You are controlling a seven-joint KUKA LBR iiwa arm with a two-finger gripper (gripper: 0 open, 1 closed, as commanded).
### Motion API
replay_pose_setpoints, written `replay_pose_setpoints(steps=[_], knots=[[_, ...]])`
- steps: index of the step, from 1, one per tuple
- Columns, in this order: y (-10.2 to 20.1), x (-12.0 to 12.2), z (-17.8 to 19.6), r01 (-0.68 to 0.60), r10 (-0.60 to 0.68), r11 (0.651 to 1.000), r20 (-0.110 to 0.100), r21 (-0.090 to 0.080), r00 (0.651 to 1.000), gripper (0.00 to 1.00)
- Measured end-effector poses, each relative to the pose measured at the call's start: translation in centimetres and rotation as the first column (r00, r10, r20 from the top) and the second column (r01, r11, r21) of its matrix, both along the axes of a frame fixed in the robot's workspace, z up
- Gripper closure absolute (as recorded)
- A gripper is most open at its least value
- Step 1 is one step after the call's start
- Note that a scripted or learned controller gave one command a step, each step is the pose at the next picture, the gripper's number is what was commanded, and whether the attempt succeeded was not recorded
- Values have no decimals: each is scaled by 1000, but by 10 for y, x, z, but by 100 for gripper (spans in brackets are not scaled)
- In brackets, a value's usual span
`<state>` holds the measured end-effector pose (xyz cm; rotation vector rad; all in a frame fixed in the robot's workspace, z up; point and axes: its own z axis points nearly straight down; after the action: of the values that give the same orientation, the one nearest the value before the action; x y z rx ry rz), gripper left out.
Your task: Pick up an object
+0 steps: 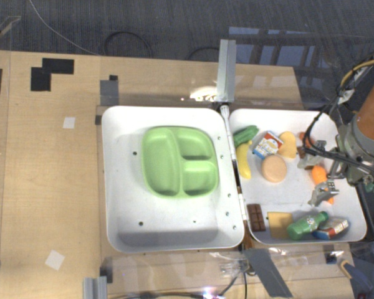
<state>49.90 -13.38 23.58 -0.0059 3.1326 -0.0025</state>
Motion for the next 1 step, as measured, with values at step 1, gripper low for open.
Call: replay_pose_setpoints(steps=[1], knots=[[-69,34,-127,64,-64,998,-12,3,998,0]])
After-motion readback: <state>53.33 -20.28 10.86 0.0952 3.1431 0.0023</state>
